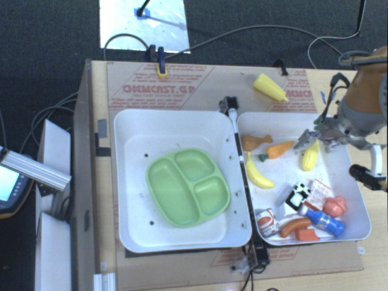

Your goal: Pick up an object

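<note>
Down at the near edge of the right bin (362,220) lies the clutter closest to the lens: a sausage (293,226), a blue bottle (324,222), a pink ball (334,207) and a small can (267,221), all well below the gripper (314,136) and toward the camera from it. A black-and-white block (298,195) sits a little nearer the gripper, though apart from it.

Just under the gripper, almost touching its tips, lies a corn cob (310,157), tilted slightly. To the gripper's far side from the arm lie a carrot (279,150) and, beyond that, a drumstick (256,142); a banana (258,175) rests below those, near the wall between the bins. Another yellow piece (270,88) lies on the bench outside the bin, up and away from the gripper. The left bin (130,162) holds a green tray (188,187), well apart from the arm.

The gripper's thin fingers look spread, one slanting toward the carrot, and nothing is seen between them. By my reading, the pick is only at the approach: the gripper is low over the bin's back part, the corn being the likeliest target, but no object is grasped or lifted. Closing on something and raising it are both left to do.
</note>
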Robot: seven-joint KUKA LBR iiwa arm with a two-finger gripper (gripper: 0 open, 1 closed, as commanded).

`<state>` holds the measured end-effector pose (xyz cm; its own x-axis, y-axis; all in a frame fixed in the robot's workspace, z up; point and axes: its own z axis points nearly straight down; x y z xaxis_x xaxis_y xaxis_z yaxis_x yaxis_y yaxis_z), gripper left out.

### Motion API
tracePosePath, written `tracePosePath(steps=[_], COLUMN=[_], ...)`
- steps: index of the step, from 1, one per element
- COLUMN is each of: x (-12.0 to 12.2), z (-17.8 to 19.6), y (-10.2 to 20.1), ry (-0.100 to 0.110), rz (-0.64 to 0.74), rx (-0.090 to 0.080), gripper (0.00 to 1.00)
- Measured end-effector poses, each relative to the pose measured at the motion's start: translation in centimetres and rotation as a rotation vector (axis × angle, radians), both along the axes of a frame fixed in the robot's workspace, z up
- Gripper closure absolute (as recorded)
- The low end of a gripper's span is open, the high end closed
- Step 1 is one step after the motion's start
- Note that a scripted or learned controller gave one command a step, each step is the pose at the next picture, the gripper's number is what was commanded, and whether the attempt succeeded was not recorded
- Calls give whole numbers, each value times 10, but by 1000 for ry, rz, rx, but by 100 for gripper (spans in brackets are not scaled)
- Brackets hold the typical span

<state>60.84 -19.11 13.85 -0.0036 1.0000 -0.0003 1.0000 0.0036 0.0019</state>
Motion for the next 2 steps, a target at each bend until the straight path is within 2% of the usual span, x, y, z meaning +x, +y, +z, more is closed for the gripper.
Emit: tracePosePath(steps=[1,2], x=[-26,-19], z=[-31,67], y=[-16,57], ry=[1,-5], rz=[-2,2], rx=[-1,0], gripper=[0,0])
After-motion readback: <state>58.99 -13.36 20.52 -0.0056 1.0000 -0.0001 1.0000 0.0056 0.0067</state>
